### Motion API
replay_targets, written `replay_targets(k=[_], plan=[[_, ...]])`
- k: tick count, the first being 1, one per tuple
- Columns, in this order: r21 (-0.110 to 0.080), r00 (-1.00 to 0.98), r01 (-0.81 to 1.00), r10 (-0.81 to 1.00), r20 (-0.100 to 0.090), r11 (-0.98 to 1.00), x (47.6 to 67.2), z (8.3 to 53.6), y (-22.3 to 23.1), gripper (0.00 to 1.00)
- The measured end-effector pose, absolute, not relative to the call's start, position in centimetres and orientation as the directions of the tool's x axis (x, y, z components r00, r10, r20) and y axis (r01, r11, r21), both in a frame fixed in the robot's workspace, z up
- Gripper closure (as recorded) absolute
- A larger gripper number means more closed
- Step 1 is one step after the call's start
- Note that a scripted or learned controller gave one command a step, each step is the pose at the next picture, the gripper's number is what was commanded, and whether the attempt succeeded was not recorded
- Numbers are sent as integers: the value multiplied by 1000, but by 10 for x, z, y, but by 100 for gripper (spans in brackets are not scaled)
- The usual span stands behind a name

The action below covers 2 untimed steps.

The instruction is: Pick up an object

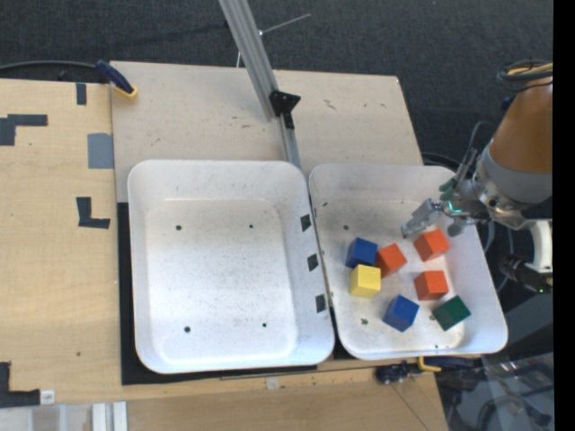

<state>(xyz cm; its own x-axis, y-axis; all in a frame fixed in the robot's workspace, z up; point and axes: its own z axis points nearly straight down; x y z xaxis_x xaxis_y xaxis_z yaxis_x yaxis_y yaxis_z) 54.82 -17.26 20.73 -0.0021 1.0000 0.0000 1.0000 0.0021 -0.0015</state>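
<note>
A: List the contents of the right bin (467, 335), nearest first.

B: Green block (451, 312) and blue block (402, 312) sit by the near rim. Behind them: yellow block (366, 280), orange block (431, 284). Further back: a second blue block (362, 251) touching another orange block (391, 258).

A: And the gripper (429, 218)?

B: Above the farthest orange cube (432, 243), a small, plain-faced one. The fingers seem spread, nothing between them, though the view is coarse. The left bin (144, 187) lies alongside.

Light falls bright and even from overhead. The white bins (216, 268) nearly blow out, shadows stay soft and short, the dark floor (377, 16) along the top looks grainy, and overall sharpness is modest.
</note>
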Motion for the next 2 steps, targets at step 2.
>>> replay_targets(k=[2], plan=[[2,-1,1000,1000,-1,1,547,112,-165,0]])
